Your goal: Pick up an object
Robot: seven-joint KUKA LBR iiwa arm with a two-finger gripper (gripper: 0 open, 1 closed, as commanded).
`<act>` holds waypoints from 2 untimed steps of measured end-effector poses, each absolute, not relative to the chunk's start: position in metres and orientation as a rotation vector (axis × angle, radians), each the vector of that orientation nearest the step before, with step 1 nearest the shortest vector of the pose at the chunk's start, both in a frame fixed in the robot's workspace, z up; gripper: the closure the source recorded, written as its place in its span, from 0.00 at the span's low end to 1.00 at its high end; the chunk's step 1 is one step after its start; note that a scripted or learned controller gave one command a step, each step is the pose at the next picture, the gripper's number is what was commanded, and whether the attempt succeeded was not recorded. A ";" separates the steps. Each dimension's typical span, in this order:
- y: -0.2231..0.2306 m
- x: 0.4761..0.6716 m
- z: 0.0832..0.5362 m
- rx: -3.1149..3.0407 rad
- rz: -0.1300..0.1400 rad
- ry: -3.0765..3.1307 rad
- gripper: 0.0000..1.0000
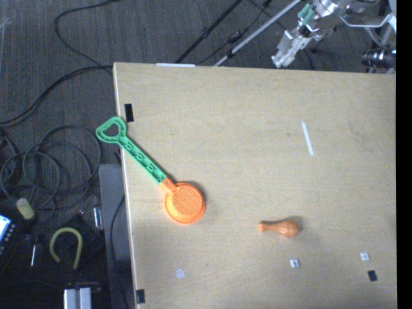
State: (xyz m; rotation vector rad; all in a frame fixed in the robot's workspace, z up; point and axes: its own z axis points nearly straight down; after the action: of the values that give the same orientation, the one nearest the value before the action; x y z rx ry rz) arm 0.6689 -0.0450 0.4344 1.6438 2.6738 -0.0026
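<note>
Camera view: the gripper [283, 56] hangs past the tabletop's [257, 108] far edge, above the dark floor, nothing between its fingers; their spread I cannot tell. An orange sieve with a green handle [161, 179] lies at the left edge, handle overhanging. An orange pin-shaped toy [281, 228] lies toward the near edge. Cables [38, 166] coil on the floor.

Readable text: you will find none anywhere in this view.
Board [257, 121]: you get small black and white square markers near its edges, too small to read.
Strainer [185, 202]: no brand or label you can make out.
Floor device [5, 227]: a lit blue screen, illegible.
</note>
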 end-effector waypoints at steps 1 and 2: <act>-0.044 0.670 0.444 1.643 -0.006 2.672 1.00; -0.022 0.669 0.434 1.345 -0.002 2.837 1.00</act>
State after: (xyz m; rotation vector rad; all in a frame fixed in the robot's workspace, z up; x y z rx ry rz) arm 0.6689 -0.0224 0.4341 1.3453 2.8373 -0.0017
